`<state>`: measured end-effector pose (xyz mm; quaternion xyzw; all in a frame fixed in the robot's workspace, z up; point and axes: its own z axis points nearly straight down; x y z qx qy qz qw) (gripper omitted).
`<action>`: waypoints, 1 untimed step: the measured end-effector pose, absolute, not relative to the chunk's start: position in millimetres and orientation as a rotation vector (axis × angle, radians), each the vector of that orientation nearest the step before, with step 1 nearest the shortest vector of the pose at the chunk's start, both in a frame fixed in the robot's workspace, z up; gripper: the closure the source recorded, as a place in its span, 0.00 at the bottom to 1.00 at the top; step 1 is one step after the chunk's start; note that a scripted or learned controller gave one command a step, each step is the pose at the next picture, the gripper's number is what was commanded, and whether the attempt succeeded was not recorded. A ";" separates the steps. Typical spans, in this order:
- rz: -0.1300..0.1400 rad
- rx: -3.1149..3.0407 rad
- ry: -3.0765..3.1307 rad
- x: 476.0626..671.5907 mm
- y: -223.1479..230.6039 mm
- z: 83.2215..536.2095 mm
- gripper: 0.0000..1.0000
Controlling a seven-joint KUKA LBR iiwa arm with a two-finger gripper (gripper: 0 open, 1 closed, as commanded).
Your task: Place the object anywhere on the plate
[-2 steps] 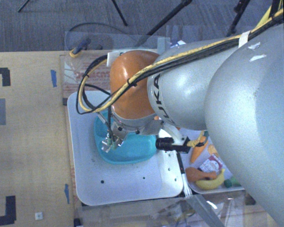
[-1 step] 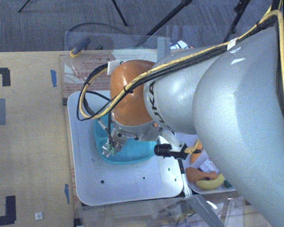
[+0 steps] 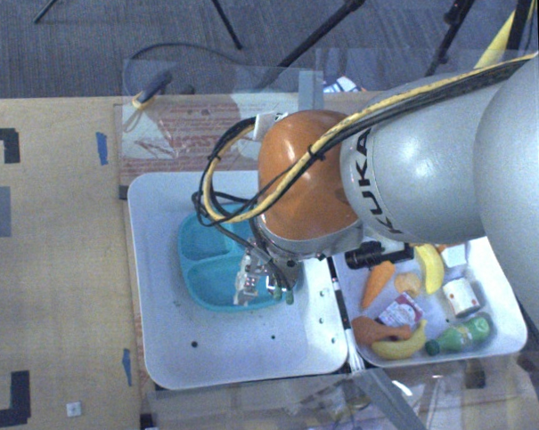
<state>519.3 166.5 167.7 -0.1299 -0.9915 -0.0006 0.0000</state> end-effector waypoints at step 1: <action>-0.006 0.048 -3.147 528.3 225.9 157.4 1.00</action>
